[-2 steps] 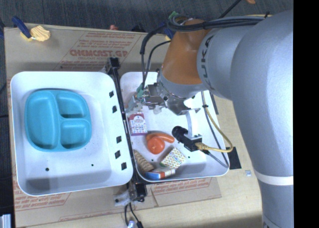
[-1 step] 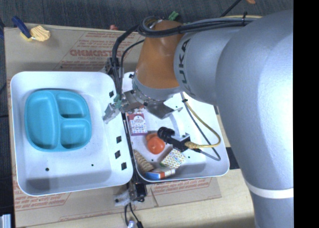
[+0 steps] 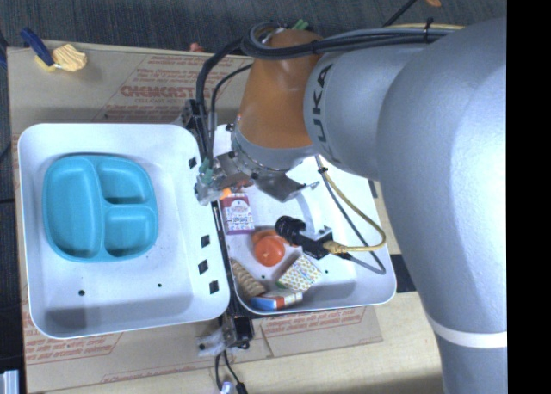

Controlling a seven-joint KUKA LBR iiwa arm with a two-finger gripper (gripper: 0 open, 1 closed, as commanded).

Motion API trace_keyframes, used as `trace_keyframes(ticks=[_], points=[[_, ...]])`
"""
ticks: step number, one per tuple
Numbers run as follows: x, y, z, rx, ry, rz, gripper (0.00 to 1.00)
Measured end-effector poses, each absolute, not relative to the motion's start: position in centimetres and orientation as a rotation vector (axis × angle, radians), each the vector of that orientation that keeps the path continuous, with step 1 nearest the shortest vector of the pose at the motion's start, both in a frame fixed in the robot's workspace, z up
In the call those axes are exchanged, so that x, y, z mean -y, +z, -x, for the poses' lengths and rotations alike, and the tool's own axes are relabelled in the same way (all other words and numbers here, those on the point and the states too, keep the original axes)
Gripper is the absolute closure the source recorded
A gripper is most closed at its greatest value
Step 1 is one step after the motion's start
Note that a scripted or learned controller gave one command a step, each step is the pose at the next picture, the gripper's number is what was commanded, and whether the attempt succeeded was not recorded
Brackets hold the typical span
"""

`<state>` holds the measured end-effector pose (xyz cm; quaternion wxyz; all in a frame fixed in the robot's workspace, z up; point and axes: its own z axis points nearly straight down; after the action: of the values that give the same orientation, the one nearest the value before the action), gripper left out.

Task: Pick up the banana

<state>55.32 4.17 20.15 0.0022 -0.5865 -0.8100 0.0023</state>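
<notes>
Cam view, looking down. Arm (image 3: pixel 422 126) in from the right: smooth grey shell, glossy orange band (image 3: pixel 280 91) above the wrist. Hand (image 3: pixel 222 182) sits low over the seam between the two bins, at the right bin's left edge. I can't tell how wide it is from up here, the wrist blocks it. Nothing visibly gripped.

Just below the hand, close or touching, is a small flat carton (image 3: pixel 238 213), white w/ red-pink print. Then a round orange-red ball (image 3: pixel 269 249), smooth skin. Next to it a speckled flat pouch (image 3: pixel 300 273), tilted. A tan ribbed piece (image 3: pixel 249 280), rough texture, lies by the bin's left wall. A slim red-and-blue tube (image 3: pixel 277 301) lies along the near rim.

Banana: can't tell where it is; the arm covers much of the right bin (image 3: pixel 379 285).

Left bin (image 3: pixel 34 298): white, shallow, rounded corners. It holds a blue plastic tray (image 3: pixel 99 207) w/ three compartments, matte.

Desk (image 3: pixel 138 91) is brown w/ red print. A yellow lump w/ a blue handle (image 3: pixel 67 58) is at its far left corner.
</notes>
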Motion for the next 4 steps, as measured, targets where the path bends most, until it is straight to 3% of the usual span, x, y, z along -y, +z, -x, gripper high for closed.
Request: trace_keyframes(ticks=[1,2,3,4], points=[[-6.0,34.9,-50.6,2.587,0.001,1.783,1.0],[-10.2,30.8,-47.6,2.337,0.006,2.094,1.0],[-15.6,46.0,-50.5,2.286,0.0,2.155,1.0],[-16.5,54.3,-55.3,2.701,-0.001,1.607,1.0]])
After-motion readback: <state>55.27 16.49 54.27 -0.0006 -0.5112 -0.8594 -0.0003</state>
